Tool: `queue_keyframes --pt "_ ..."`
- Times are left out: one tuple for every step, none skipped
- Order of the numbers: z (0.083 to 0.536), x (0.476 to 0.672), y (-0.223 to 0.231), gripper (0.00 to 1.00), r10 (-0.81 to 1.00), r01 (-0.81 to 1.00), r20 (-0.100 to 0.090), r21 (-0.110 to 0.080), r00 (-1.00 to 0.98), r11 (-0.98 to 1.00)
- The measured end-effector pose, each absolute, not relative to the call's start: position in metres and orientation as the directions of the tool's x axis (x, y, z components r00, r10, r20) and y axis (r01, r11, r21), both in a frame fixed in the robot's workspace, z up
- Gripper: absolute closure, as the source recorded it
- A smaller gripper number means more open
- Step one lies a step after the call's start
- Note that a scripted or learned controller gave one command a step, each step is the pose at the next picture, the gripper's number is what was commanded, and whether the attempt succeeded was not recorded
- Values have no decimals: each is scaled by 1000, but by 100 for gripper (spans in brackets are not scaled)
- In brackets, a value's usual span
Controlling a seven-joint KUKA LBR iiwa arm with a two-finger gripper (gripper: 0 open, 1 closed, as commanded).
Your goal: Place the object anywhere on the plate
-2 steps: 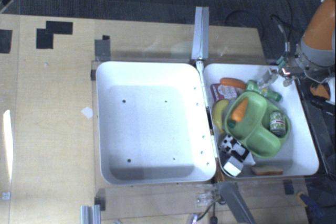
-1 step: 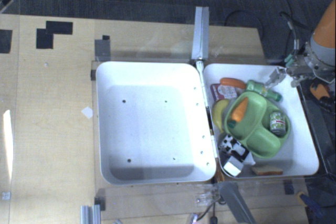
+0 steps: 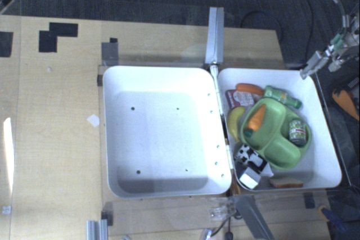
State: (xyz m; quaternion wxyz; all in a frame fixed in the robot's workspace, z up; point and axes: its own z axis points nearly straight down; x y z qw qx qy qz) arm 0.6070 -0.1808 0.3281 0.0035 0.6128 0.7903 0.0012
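A green sectioned plate (image 3: 277, 140) lies in the right bin (image 3: 331, 161). An orange carrot-like piece (image 3: 256, 117) rests on the plate's left section, and a small jar with a green label (image 3: 297, 131) sits at its right side. The gripper (image 3: 311, 67) hangs at the arm's end over the right bin's far right corner, apart from the plate and above the bin's rim. Nothing shows between the gripper and the objects.
Around the plate lie a green bottle (image 3: 283, 96), an orange sausage shape (image 3: 249, 87), a maroon packet (image 3: 240, 99), a yellow item (image 3: 234, 121), a black-and-white block (image 3: 248, 157), a white cup (image 3: 249, 179) and a brown piece (image 3: 286, 182). The left bin (image 3: 112, 137) stands beside it.
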Motion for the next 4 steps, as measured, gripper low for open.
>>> queue_keyframes --pt "231 619 -206 0 971 971 -1 1 -238 238" --pt "175 670 -199 0 980 980 -2 2 -200 200" --pt "178 670 -195 0 993 993 -1 3 -122 122" --pt "178 671 -204 0 1000 1000 -1 4 -10 10"
